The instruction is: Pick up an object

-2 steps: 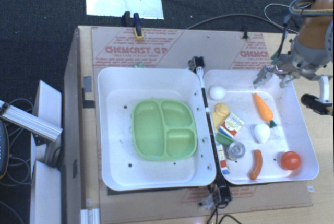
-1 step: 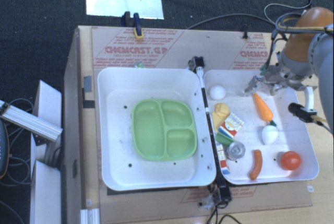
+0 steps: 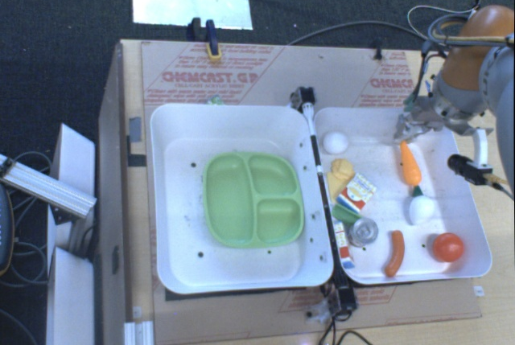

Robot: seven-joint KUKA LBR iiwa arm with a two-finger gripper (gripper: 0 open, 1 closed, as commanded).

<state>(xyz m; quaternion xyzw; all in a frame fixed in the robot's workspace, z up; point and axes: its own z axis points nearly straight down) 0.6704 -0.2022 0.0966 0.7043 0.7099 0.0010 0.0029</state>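
Carrot (image 3: 411,165) lay in the right bin (image 3: 475,211), toward its far right side, just below the hand (image 3: 412,129). Whether the hand was open or closed could not be told. A green tray (image 3: 253,199) sat in the left bin (image 3: 173,174).

The arm (image 3: 483,70) is grey, with a rounded orange band above the wrist. Thin pale cables loop round its top (one black lead runs straight up). Its gripper (image 3: 412,126) is dull grey metal, and a white and black piece juts from its side.
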